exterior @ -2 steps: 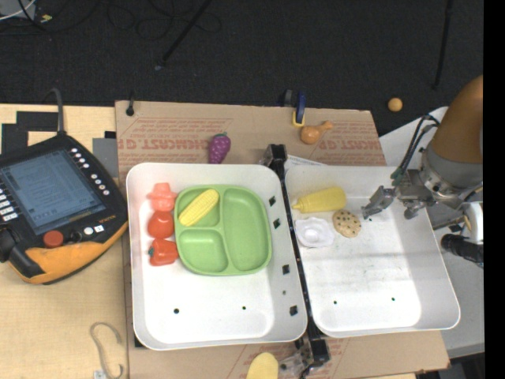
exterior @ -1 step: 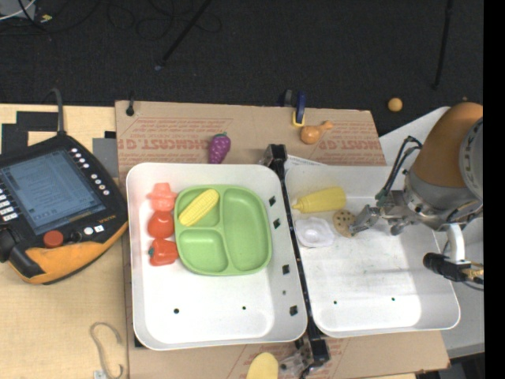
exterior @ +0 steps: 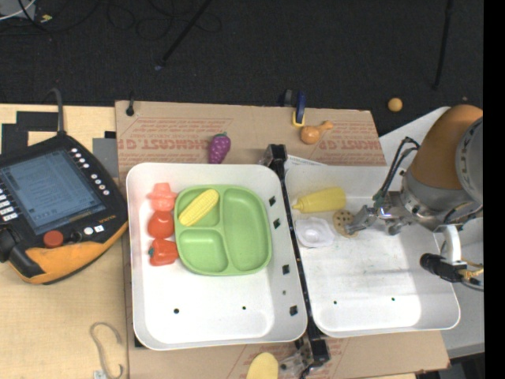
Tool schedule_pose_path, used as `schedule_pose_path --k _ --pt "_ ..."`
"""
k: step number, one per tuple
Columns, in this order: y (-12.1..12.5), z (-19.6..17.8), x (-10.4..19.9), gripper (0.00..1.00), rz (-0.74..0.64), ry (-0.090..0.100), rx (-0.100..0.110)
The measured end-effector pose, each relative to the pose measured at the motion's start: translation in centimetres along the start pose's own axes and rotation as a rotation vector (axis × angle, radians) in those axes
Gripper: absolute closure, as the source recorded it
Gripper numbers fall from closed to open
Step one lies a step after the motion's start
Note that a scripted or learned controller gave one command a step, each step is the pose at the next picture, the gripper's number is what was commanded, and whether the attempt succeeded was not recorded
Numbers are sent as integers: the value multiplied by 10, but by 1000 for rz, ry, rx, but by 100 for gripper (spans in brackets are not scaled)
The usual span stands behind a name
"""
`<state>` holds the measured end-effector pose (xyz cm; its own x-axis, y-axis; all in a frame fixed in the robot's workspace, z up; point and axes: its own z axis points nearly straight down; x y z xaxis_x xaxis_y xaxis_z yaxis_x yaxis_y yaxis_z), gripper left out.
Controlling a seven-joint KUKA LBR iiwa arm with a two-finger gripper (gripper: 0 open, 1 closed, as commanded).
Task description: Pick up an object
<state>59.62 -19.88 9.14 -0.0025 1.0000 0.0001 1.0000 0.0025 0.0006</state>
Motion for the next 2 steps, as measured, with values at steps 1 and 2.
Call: schedule_pose_path --k 1,2 --pt "1 -12 0 100 2 3 -5" --pt "11 -67 4 100 3 -1 -3"
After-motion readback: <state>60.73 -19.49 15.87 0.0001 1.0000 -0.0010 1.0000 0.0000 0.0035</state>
